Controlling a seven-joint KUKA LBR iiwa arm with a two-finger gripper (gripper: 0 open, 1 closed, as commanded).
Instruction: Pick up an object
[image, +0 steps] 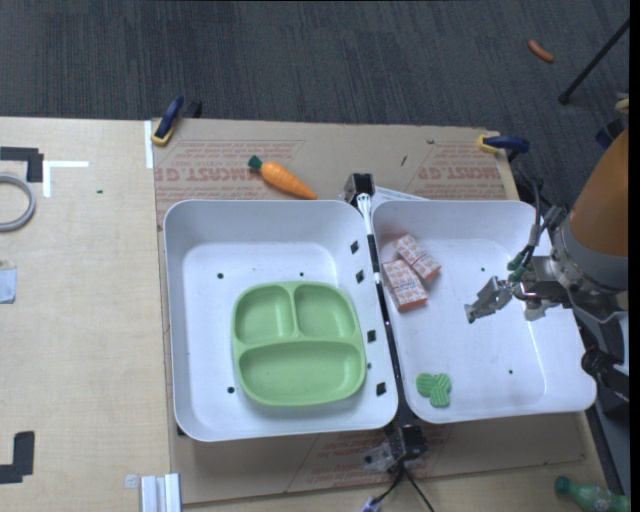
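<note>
Gripper hovering over right bin, holding nothing, fingers looking narrowly parted.
Pink packets are lying to its left by the bin divider, long axis running up-down on a slant; green item is sitting below-left near the front wall, about as close.

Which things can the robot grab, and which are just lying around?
For the job:
- tool over the right white plastic bin
- pink-and-white wrapped blocks
- small green ridged piece

Lying about:
- green divided plastic plate in the left white bin
- orange toy carrot on the cardboard
</note>
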